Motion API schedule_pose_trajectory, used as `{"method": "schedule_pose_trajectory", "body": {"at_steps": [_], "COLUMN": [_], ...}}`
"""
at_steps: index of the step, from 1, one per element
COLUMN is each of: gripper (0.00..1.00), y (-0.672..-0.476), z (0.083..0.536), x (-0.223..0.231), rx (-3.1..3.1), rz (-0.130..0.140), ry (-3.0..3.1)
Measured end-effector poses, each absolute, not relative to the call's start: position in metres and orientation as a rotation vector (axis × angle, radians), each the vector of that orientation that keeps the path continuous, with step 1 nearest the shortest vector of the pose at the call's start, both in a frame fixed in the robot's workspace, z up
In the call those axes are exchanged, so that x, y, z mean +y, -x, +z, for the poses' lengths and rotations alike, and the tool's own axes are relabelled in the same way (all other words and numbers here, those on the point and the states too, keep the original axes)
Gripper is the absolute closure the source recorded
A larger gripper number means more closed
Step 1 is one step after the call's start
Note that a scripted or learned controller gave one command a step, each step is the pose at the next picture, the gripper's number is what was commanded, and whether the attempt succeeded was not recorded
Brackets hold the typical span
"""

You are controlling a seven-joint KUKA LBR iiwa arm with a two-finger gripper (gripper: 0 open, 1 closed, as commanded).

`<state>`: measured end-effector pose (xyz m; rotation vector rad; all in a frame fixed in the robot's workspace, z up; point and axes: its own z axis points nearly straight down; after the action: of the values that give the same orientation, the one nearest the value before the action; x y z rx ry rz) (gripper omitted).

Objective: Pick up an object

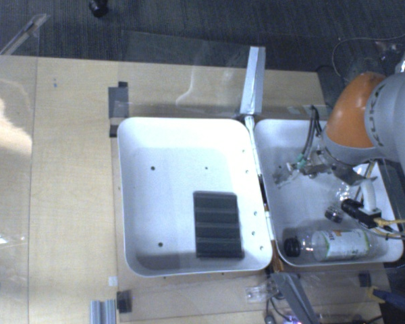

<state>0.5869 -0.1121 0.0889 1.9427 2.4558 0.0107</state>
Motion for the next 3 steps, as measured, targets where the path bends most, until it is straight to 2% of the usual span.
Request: {"method": "schedule_pose_trajectory", "body": {"at_steps": [1, 2, 3], "gripper": [0.0, 0.0, 0.0], "y": [-0.639, -0.646, -0.623], "z": [0.088, 0.087, 0.126], "x": [-0.095, -0.118, -0.196], "rx": [2.454, 2.361, 2.344], "rz": [0.008, 0.006, 0.005], "ry": [-1.949, -2.063, -2.083]}}
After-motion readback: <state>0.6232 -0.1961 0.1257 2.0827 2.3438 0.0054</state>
